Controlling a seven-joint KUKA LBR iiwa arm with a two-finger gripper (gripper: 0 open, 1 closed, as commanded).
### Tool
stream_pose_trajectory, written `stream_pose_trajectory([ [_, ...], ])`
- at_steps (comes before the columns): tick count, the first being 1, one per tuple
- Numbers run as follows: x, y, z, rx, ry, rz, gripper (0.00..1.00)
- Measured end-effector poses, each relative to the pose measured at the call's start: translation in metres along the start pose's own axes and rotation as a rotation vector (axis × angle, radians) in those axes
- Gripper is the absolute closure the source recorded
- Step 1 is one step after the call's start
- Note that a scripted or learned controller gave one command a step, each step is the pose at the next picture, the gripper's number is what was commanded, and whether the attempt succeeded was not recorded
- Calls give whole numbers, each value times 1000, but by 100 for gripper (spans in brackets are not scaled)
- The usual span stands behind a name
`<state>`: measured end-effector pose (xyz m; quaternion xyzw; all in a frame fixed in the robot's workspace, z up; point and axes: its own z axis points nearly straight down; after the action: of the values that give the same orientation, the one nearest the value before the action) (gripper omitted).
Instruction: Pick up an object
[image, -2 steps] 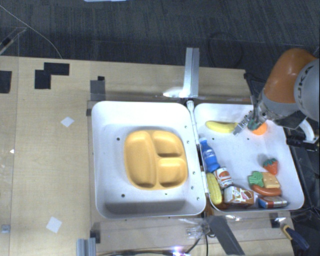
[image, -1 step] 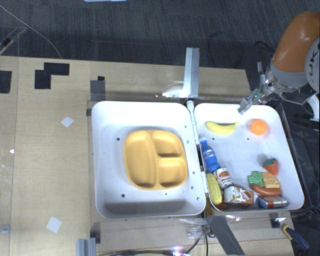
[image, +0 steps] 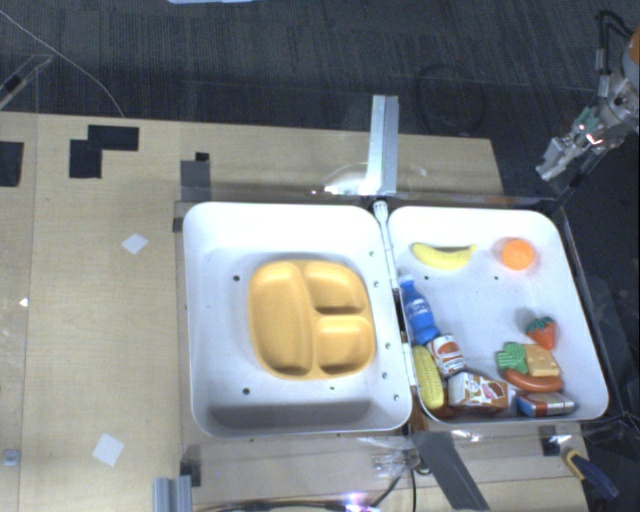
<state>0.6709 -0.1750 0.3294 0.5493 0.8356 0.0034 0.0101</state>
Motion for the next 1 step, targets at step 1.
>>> stream_pose_trajectory([
  [1, 30, -111, 129, 16, 14, -147, 100],
])
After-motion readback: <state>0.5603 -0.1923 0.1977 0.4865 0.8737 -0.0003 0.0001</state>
